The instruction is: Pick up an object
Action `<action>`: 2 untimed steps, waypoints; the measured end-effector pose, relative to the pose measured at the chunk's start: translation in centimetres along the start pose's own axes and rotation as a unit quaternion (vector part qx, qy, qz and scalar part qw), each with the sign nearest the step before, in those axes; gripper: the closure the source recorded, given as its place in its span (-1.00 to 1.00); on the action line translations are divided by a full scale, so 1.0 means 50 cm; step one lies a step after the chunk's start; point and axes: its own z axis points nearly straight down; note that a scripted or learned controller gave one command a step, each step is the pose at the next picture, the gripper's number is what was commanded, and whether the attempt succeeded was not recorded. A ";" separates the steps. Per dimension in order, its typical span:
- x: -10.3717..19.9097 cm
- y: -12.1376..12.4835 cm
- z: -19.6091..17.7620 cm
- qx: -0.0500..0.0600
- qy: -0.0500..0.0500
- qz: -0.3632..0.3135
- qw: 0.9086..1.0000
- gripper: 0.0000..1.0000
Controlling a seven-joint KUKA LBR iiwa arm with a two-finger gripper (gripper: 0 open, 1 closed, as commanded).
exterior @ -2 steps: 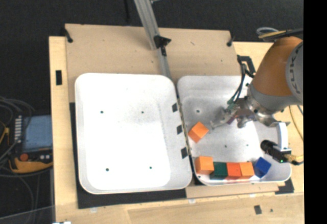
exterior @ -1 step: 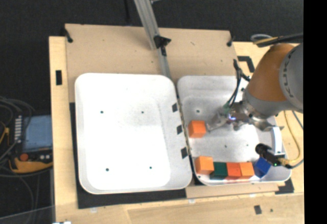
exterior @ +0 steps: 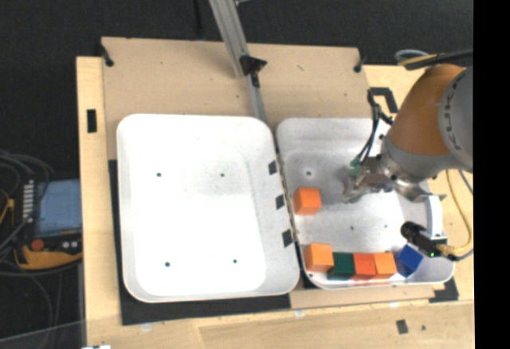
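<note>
A: Where do we stand with the hand (exterior: pixel 353 186)?

B: We see it low over the middle of the right bin (exterior: pixel 335 136), reaching in from the right. Whether it is wide or narrow we cannot tell; it is too small and dark against the bin floor. We see nothing held in it.

A: And the nearest thing to pick?

B: The lone orange block (exterior: pixel 308 200). It lies to the left of the hand and slightly nearer to us, close but apart from it, beside the bin's left wall. It looks like a small cube, so we judge there is no long axis to line up with.

A: Anything else in reach?

B: A row along the near wall: another orange block (exterior: pixel 320 256), a green block (exterior: pixel 343 264), two more orange ones (exterior: pixel 374 264) and a blue block (exterior: pixel 409 260). They sit packed together, so we judge the lone block the easier target.
</note>
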 end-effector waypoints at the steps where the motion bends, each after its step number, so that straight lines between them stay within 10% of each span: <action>1: -0.014 0.020 -0.116 -0.002 -0.001 -0.005 1.000 1.00; 2: -0.017 0.024 -0.217 -0.002 -0.001 -0.006 1.000 1.00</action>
